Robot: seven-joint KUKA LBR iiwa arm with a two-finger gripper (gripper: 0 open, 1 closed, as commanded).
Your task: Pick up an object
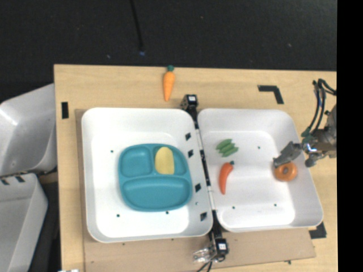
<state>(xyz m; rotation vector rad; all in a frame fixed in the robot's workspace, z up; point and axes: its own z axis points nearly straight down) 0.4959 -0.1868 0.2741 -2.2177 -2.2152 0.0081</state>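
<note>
**Tool poised at the orange ball on the right bin's far side**

The tool (295, 154) sits at the right edge of the right bin (255, 217), reaching in from that side, and an orange ball (285, 171) lies directly against its dark finger. Taking the ball as the landmark, the tool is just above and slightly right of it, touching or all but touching. Whether the tool is released or clenched cannot be told from this slanted view (the finger shapes blur into the wrist hardware), and the ball is not clearly seen between anything, so no hold can be claimed.

The ball looks small, round and smooth, a warm orange with a paler spot on top. Being round, it has no long axis to line up with, so any approach angle would probably serve, though it would likely roll if nudged off-centre.

To the left of the ball, well apart, lies a red chili pepper (226, 177), its long axis nearly upright in the picture, and beyond it to the upper left a green bean cluster (227, 147). Further left of the ball, in the left bin (99, 220), a teal divided plate (148, 188) carries a yellow item (164, 161) in its upper right compartment. A toy carrot (168, 84) rests on the desk (113, 86), far to the ball's upper left, outside both bins.

The ball is judged the likeliest target, being nearest.
</note>
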